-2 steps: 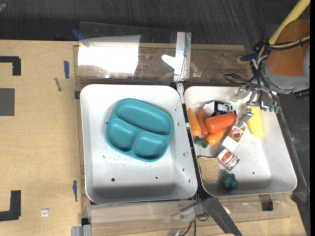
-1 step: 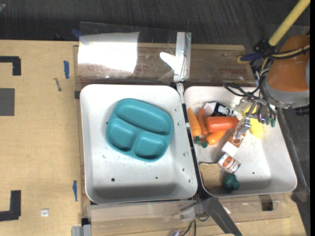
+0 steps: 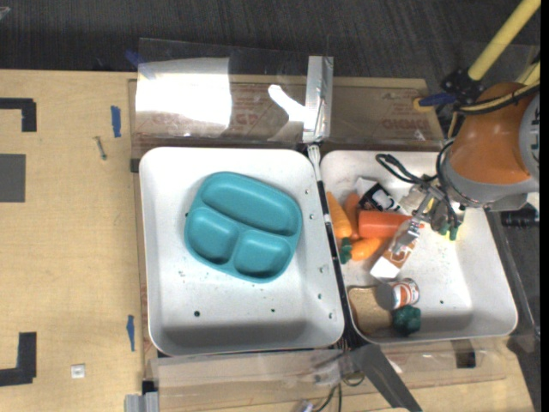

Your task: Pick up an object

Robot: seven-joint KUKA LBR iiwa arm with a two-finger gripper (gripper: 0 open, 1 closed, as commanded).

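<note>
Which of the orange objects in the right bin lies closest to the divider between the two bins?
The slim orange carrot at the right bin's left edge. The orange cylinder and the small carrot lie farther right, toward the gripper.

Cardboard sheet (image 3: 377,110) behind the bins: faint reddish printing is showing, too blurred to read.
Small can (image 3: 403,293) in the right bin (image 3: 480,299): a red and white label is showing, no words legible.
Small packet (image 3: 400,249) near the carrots: printed markings are showing, unreadable.
Readable text: none.
</note>
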